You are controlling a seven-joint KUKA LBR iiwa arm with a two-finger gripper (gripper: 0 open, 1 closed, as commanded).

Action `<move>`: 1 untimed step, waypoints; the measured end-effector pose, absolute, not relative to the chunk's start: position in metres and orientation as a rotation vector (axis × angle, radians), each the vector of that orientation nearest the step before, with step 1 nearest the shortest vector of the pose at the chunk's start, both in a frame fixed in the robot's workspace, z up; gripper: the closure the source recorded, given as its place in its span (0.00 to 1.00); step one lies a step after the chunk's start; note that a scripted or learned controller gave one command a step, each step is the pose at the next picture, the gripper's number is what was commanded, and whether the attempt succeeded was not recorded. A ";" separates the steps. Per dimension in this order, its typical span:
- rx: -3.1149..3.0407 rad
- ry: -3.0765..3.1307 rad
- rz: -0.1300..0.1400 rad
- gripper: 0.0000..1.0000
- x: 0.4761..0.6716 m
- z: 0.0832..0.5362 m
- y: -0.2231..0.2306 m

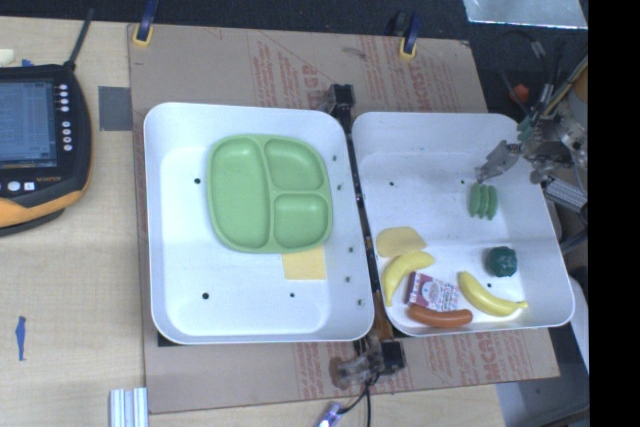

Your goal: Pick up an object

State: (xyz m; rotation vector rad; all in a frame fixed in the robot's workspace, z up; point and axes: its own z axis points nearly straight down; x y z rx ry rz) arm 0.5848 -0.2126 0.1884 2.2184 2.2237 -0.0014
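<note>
Camera view is looking down on two white bins sitting side by side on a cardboard sheet. Left bin (175,215) is holding a green divided plate (268,192) with three compartments, and a pale yellow square slice (304,264) is lying just below it, touching or nearly touching the plate's lower edge.

Right bin (420,145) is holding the loose objects, mostly along its lower half. A yellow rounded chip-like piece (400,240) is lying near the lower left, with a banana (404,272) curving just under it. A small red-and-white packet (432,293) is sitting beside that banana, and a red sausage (439,317) is lying along the bottom wall just below the packet. A second banana (488,296) is lying to the right of the packet. A dark green round item (501,261) is sitting above that second banana. A green ribbed piece (483,202) is lying apart from the rest, higher in the bin.

Gripper (497,161) is hanging at the bin's upper right, above the green ribbed piece, nothing between its fingers; whether the jaws are apart or together cannot be told at this blur.

A handheld control pendant (35,145) is resting on the bench at far left.
</note>
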 end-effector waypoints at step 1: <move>2.218 2.231 -0.006 0.00 0.592 0.091 -0.211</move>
